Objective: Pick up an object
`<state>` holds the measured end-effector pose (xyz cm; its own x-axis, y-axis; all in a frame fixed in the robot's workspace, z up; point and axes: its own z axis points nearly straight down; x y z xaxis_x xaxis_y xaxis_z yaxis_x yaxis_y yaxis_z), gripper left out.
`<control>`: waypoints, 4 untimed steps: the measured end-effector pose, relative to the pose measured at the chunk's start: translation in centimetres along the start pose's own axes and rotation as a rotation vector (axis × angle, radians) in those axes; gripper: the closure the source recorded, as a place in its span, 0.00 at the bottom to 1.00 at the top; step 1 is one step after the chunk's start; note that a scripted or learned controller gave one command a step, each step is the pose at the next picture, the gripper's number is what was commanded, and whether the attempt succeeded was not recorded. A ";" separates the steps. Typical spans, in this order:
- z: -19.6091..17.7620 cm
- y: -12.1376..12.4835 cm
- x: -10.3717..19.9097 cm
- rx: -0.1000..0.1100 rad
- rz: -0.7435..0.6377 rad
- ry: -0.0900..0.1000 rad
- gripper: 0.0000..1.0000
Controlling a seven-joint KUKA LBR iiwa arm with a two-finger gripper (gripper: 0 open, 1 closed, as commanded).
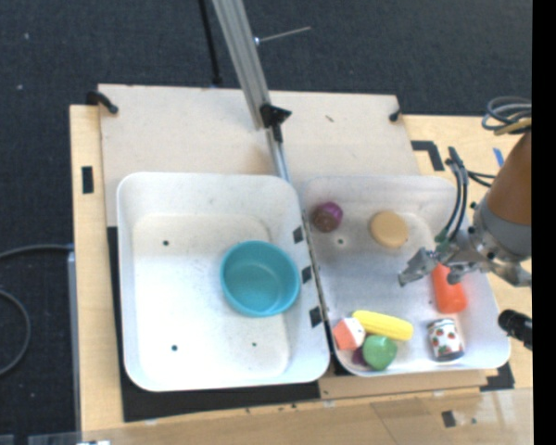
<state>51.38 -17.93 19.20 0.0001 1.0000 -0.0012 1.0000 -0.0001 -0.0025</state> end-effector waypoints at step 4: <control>2.8 -0.8 -0.1 -0.010 0.004 -0.001 1.00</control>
<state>50.60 -18.01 16.39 0.0039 1.0000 -0.0024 1.0000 -0.0039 0.0074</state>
